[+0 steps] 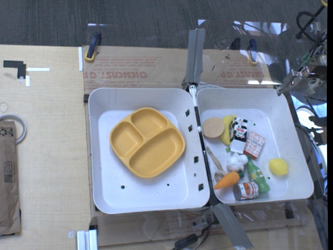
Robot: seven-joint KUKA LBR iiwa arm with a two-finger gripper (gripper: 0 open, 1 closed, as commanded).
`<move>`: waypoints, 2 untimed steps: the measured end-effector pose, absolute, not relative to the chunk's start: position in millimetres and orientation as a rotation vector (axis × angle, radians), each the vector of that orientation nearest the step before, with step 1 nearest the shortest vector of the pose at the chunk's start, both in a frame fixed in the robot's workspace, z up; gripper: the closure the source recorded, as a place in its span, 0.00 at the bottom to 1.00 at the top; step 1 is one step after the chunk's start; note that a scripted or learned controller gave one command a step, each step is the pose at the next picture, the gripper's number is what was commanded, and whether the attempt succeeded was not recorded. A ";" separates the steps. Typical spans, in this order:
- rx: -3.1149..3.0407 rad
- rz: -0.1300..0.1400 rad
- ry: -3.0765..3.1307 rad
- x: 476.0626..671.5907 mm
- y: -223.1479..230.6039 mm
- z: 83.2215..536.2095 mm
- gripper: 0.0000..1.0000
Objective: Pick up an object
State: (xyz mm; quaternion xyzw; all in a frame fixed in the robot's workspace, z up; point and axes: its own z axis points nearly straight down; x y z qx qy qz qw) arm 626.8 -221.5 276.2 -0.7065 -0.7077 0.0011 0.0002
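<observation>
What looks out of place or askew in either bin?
Nothing spilled or damaged. The yellow divided plate lies skewed in the left bin; the red-labelled can lies on its side by the green bottle.

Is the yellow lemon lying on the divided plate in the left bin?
No, the lemon lies in the right bin, apart from the other toys, while the yellow plate sits alone in the left bin.

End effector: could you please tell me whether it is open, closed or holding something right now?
End effector: cannot be told. The lemon and carrot lie in the right bin.
</observation>
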 end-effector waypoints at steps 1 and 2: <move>-2.114 0.003 -2.323 641.4 -142.9 163.7 0.00; -1.954 0.001 -2.465 611.9 -113.5 93.0 0.00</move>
